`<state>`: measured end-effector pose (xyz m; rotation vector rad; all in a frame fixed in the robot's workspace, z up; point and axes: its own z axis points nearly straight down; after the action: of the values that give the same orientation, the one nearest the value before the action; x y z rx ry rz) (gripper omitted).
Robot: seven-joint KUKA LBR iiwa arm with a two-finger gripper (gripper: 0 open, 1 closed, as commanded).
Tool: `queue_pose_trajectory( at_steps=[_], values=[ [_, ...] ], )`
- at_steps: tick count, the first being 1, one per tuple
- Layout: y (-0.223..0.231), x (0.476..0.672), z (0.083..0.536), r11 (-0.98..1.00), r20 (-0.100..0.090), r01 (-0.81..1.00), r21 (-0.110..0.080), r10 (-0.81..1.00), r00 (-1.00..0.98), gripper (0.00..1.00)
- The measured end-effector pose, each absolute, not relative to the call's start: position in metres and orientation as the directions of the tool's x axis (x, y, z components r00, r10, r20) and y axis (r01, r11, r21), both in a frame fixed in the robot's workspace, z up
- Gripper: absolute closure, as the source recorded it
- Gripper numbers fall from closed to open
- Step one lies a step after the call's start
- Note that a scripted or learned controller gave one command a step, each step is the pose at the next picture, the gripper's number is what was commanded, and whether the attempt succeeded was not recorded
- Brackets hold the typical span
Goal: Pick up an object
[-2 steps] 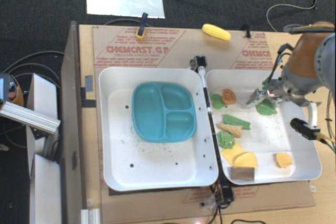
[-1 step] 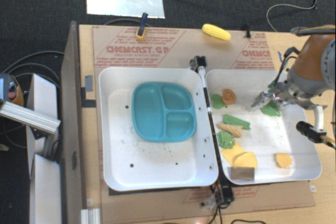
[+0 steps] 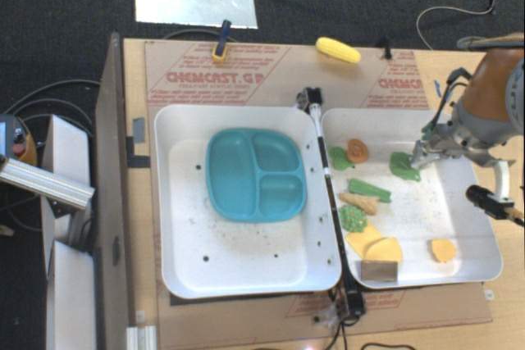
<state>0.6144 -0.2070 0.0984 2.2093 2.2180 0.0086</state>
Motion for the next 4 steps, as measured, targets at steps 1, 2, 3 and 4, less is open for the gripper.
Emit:
queue_pose_trajectory(
  at_steps=[1, 2, 3, 4],
  values=[
    [-0.207, 0.614, 0.098, 0.004, -0.004, 1.0, 0.011, 1.0, -0.004, 0.0],
    [-0.165, 0.614, 0.084, 0.007, 0.001, 1.0, 0.002, 1.0, -0.007, 0.0],
    [-0.187, 0.645, 0.086, 0.005, -0.002, 1.0, 0.006, 1.0, -0.005, 0.0],
    [-0.136, 0.617, 0.084, 0.008, 0.002, 1.0, 0.0, 1.0, -0.008, 0.0]
  ],
)
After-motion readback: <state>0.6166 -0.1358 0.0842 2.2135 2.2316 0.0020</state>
